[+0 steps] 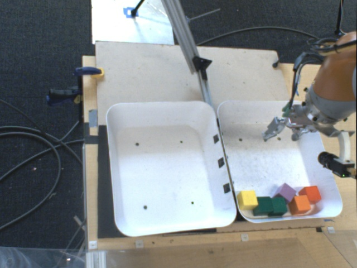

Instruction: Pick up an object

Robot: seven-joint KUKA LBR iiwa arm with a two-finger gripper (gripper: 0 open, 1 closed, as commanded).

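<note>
Nearest to us, along the front edge of the right bin (262, 155), we find a huddle of small blocks: a yellow block (247, 199) at the left end, a green block (270, 206) just beside it, a purple block (286, 191) behind, and an orange block (301, 204) with a red-orange block (312, 194) at the right end. They sit touching or nearly touching, pressed toward the bin's front wall.

We judge these blocks to be light, stiff and matte, like painted wood or foam, so they should neither crush nor slip much under a firm pinch. The yellow block looks the easiest to take: its left face is free, and only its right side meets the green one. We would close on two opposite flat faces, coming straight down, since the crowding leaves little room for a finger between neighbours.

Farther back, above the bare middle of the right bin, we see the gripper (274, 129) hanging well apart from the blocks, carrying nothing. Its fingers point left and downward, but we cannot tell how wide they stand. Behind it rises the grey arm with its orange band (337, 66).

To the left lies the left bin (162, 166), and beyond both bins a pale board (145, 74) and a slanted metal pole (181, 24).
</note>
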